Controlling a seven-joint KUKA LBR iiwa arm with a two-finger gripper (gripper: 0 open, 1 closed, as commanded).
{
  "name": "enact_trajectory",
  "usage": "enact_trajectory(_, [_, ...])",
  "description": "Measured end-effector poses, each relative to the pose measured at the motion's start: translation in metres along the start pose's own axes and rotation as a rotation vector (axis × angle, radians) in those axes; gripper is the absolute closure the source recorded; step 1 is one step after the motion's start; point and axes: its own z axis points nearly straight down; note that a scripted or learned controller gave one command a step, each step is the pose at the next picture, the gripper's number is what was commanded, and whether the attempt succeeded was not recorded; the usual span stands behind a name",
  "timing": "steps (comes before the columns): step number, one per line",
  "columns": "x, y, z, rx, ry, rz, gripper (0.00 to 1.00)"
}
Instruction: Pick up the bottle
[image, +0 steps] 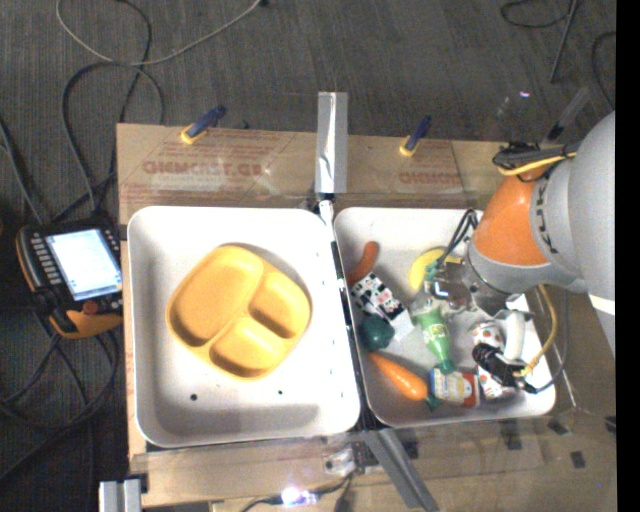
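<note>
You find the green bottle (436, 335) lying in the right bin (400, 222) between the carrot (398, 377) and the claw (447, 292), whose spread I cannot tell, so centre over its body before closing.

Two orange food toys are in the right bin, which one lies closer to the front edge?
The carrot, lying near the right bin's front wall beside the green bottle. The sausage lies farther back by the divider.

- arm (590, 210): bulky, rounded grey shell
- orange band (505, 228) above wrist
- black and yellow cables (520, 155) along upper side
- gripper (447, 290): dark metal parts
</note>
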Motion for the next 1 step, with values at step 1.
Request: enact_trajectory(1, [0.0802, -0.0257, -0.1248, 0.009, 0.000, -0.018, 1.00])
